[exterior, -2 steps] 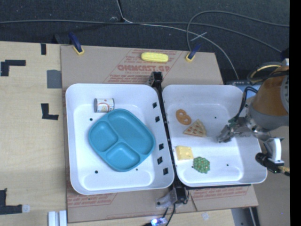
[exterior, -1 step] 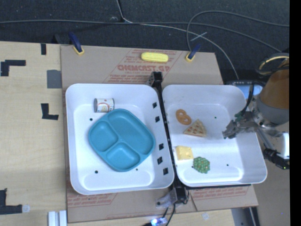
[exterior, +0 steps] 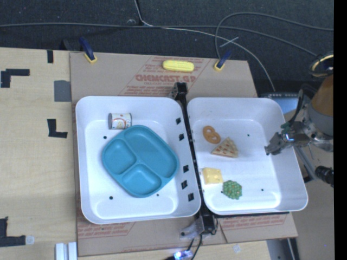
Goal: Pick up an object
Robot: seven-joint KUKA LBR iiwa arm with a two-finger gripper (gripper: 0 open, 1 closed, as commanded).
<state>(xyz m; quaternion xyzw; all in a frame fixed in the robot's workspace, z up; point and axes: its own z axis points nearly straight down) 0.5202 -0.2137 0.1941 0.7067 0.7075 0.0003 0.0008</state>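
The right bin [exterior: 271, 112] holds a brown pretzel [exterior: 211, 134], a tan cracker wedge [exterior: 226, 148], a yellow cheese block [exterior: 212, 175] and a green broccoli-like clump [exterior: 232, 189]. My gripper [exterior: 275, 145] hangs at the right bin's right rim, well to the right of the cracker wedge, with nothing seen between its fingers. The grey arm with its orange band [exterior: 324, 99] comes in from the right edge.
The left bin [exterior: 87, 145] carries a blue divided plate [exterior: 140, 160] and a small can [exterior: 120, 121] lying on its side. A yellow corn-like toy [exterior: 178, 66] rests on the cardboard behind the bins. Cables trail across the dark back.
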